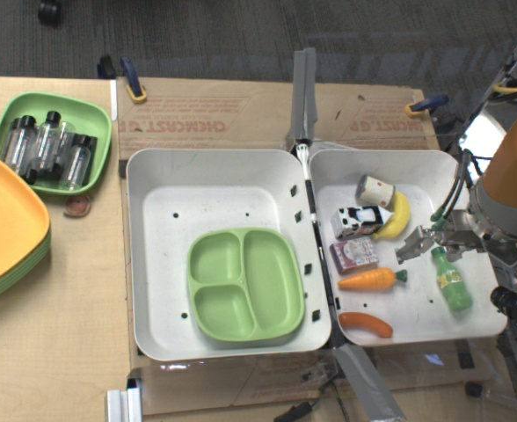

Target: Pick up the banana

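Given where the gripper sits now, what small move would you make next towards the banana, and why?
Probably shift the gripper toward the view's left and slightly up: the banana lies there in the right bin, against the cow toy, and the gripper hovers beside the green bottle.

Dark grey carpet [241, 16] lies beyond the wooden bench [65, 323], with a chair caster [50, 9] on it past the bench's far left, cardboard [241, 117] spread over the bench's right part, and 2 blue clamps [134, 79] gripping the cardboard's far edge.
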